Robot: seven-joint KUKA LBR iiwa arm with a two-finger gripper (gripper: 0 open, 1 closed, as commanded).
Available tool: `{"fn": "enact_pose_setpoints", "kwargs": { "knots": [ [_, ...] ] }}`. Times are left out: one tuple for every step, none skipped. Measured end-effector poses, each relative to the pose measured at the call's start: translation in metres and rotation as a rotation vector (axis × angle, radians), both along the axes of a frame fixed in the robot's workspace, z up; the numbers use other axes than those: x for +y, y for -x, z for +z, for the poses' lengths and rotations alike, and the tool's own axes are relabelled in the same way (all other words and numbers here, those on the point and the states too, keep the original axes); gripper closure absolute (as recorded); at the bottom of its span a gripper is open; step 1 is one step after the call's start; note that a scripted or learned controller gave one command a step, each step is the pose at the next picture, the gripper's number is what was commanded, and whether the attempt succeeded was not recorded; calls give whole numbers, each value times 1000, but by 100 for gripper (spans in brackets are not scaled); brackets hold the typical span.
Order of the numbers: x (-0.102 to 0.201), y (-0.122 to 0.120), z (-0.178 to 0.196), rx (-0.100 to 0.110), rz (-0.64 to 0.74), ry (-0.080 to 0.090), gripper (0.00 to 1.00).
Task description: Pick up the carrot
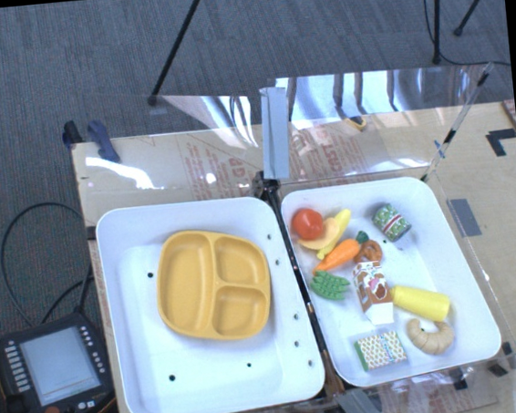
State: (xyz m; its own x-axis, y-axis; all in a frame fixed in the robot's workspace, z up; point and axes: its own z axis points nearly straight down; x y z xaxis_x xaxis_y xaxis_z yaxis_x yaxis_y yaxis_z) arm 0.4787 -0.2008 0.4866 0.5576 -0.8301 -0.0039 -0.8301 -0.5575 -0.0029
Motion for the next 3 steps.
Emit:
{"fn": "enact_pose_setpoints", "kwargs": {
  "knots": [
    [21,4,-168,19,13,-9,0],
    [111,6,-293,24,31,-9,0],
    [105,2,-399,4,-75,3,0]
  ]
}}
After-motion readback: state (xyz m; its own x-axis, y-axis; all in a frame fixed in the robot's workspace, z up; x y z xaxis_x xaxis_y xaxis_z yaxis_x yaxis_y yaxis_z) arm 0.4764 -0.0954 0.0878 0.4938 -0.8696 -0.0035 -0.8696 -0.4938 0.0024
